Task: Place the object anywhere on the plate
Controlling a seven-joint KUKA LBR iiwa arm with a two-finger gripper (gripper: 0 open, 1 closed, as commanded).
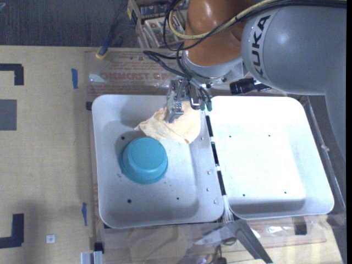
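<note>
The gripper (pixel 176 111) is down on the yellow cloth (pixel 170 126) at the far side of the left bin (pixel 159 205), its jaws narrow and seeming to pinch a fold, with the blue plate (pixel 144 159) just nearer, so placing is left.

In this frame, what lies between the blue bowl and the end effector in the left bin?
In the camera view, a crumpled yellow cloth lies between the blue bowl and the end effector, whose tip sits at the cloth's upper edge. A strip of bare white bin floor separates bowl and cloth.
</note>
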